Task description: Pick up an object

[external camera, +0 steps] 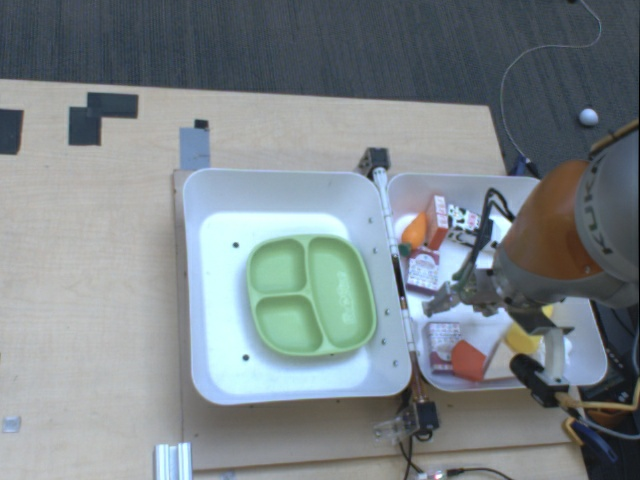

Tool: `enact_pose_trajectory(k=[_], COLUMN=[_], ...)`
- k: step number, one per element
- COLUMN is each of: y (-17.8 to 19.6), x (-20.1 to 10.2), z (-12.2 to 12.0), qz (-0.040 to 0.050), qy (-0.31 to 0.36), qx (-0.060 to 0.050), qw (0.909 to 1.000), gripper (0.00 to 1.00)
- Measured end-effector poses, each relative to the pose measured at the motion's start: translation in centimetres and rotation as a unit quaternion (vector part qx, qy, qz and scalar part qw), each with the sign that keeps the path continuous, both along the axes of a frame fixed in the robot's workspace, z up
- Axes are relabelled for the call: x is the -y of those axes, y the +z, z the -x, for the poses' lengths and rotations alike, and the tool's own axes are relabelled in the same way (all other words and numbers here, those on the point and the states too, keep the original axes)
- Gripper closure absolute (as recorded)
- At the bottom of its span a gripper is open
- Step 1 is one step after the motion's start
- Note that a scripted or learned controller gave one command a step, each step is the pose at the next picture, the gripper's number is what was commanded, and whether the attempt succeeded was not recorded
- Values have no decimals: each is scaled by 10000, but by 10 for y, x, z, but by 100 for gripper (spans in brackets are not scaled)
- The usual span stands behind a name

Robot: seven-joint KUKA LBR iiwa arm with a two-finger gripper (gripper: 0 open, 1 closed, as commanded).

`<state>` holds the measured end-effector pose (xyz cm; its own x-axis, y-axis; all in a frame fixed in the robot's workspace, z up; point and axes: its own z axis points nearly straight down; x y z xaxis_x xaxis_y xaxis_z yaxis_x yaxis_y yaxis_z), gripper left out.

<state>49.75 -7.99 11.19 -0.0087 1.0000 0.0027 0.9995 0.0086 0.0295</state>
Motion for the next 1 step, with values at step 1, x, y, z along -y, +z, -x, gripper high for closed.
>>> enact_pose_trajectory(k=[1], y=[-11], x=[2], z=[8], qz=[11], qy=[-22], qx=[-128], qw=[9999], gripper=[0])
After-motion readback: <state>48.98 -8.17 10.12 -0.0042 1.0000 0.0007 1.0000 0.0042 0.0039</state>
